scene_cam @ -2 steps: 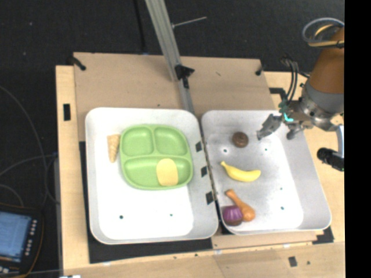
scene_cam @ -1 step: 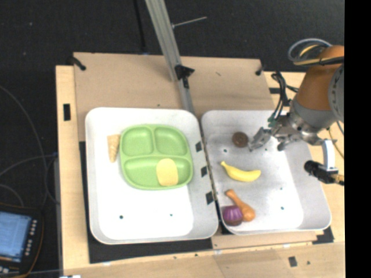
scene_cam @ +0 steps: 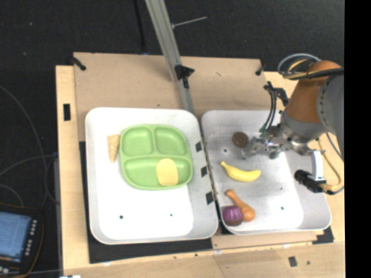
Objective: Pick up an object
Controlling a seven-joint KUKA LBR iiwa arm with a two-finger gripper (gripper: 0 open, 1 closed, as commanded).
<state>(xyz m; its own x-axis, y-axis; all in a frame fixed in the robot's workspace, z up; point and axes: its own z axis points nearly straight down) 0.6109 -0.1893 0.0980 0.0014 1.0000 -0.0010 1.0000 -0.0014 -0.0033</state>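
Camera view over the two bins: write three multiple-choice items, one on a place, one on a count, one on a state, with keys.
1. Where does the yellow block lie?
A. on the green plate
B. beside the banana
C. on the bare bench

2. How many compartments has the plate?
A. two
B. three
C. five

3. How does the banana lie?
A. flat in the right bin
B. lifted
C. on the plate

Key: 1 A, the block sits in the plate's lower compartment; 2 B, ridges mark three; 3 A, it rests on the bin floor below the gripper.

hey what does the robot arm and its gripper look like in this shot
The arm is grey with an orange band above the wrist, and looped cables run along it. Its gripper is small, metallic grey, with a black fitting beside the wrist.
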